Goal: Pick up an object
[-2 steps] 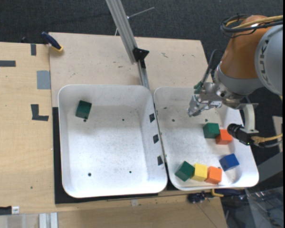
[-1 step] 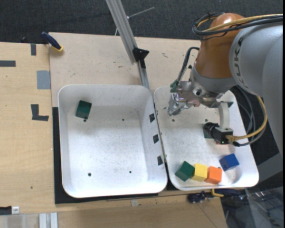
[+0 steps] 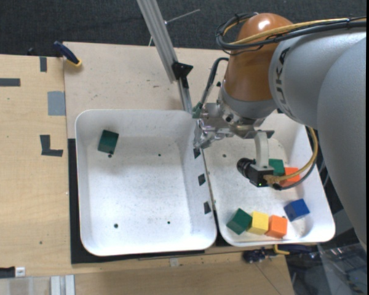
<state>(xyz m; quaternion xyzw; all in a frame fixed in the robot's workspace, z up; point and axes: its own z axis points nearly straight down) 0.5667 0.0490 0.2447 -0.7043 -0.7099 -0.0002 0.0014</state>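
Note:
A dark green block lies alone in the upper left of the left bin. In the right bin, a green block, a yellow block and an orange block sit in a row near the front wall, with a blue block just behind them. A small green block and an orange piece lie near the right wall. My gripper hangs over the ridge between the two bins, near their far end, with nothing seen in it.
The grey arm with its orange band covers the far part of the right bin. A slanted metal rail runs down to the bins' far edge. A blue and yellow clamp lies on the bench at the back left.

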